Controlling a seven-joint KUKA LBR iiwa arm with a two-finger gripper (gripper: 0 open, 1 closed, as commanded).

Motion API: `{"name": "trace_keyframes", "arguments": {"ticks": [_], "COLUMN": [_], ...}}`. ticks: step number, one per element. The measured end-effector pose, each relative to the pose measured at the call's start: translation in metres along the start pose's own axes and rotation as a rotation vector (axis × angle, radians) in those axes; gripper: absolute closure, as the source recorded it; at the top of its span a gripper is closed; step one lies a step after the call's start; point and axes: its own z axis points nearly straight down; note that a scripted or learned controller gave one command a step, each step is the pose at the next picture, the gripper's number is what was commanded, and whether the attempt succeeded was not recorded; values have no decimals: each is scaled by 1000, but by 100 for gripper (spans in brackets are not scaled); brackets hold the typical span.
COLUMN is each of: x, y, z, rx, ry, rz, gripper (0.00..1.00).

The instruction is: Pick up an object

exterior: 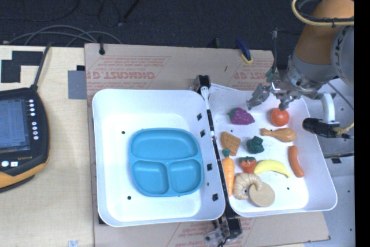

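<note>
- From the overhead camera I am seeing the gripper [269,96] hanging over the far end of the right bin [324,196], its two fingers spread apart with nothing between them.
- Just below the right-hand fingertip a red tomato [279,117] is sitting; a purple grape bunch [241,117] is lying below the left-hand fingertip, apart from it.
- Nearer me than the gripper, the same bin is holding a chicken drumstick [280,135], a sausage [295,161], a dark green piece [255,144], a waffle-like wedge [229,142], a small red fruit with a green top [248,163], a banana [272,168], a carrot [228,175] and a tan pastry or shell-like shape [254,188] that I cannot identify.
- Well away to the gripper's left, the left bin [110,118] is carrying a blue three-compartment plate [165,160].
- The arm [321,37] is being cut off at the right edge, and the wrist is hiding the bin's far right corner.
- A handheld control pendant [20,133] is lying partly out of frame on the far left.
</note>
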Motion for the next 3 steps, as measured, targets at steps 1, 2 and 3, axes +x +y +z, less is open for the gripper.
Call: {"name": "trace_keyframes", "arguments": {"ticks": [1,2,3], "x": [-76,-76,-1], "y": [-71,-67,-38], "z": [114,98,0], "rx": [7,0,-11], "ry": [1,0,0], "rz": [7,7,-8], "gripper": [0,100,100]}}
